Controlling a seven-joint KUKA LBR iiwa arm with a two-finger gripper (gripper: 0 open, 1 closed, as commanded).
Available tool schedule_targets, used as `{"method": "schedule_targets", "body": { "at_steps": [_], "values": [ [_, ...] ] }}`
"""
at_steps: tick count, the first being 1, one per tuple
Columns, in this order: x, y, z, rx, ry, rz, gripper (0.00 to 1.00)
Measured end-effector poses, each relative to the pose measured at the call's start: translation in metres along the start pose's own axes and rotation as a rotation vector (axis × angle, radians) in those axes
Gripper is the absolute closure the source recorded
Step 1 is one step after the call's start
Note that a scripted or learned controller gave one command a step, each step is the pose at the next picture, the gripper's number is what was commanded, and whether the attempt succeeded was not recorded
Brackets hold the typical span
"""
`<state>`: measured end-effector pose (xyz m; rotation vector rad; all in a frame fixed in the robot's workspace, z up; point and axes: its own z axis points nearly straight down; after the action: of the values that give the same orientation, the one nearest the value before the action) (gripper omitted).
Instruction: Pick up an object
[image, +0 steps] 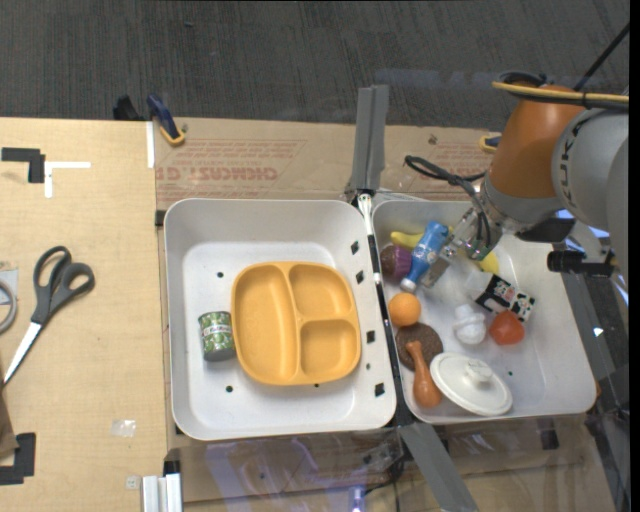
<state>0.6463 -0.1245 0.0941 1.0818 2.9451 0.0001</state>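
Progress: nothing lifted | gripper (447, 252) hung low beside blue bottle (430, 246) in right bin (560, 385) | jaw state: couldn't tell | left: grasp, lift

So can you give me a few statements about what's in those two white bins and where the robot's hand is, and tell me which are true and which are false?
1. A yellow divided plate lies in the left bin. True.
2. A small green can stands on top of that plate. False: it stands beside the plate, on its left.
3. The hand is over the right bin, near a blue bottle. True.
4. The orange ball sits in the left bin. False: it is in the right bin, near the dividing wall.
5. Scissors lie on the bench left of both bins. True.
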Motion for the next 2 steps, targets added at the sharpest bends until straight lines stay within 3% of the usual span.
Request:
{"method": "schedule_targets", "body": {
  "at_steps": [1, 2],
  "values": [
    [0.045, 0.000, 0.002, 0.002, 0.002, 0.017, 0.00],
    [0.057, -0.011, 0.002, 0.003, 0.004, 0.319, 0.00]
  ]
}}
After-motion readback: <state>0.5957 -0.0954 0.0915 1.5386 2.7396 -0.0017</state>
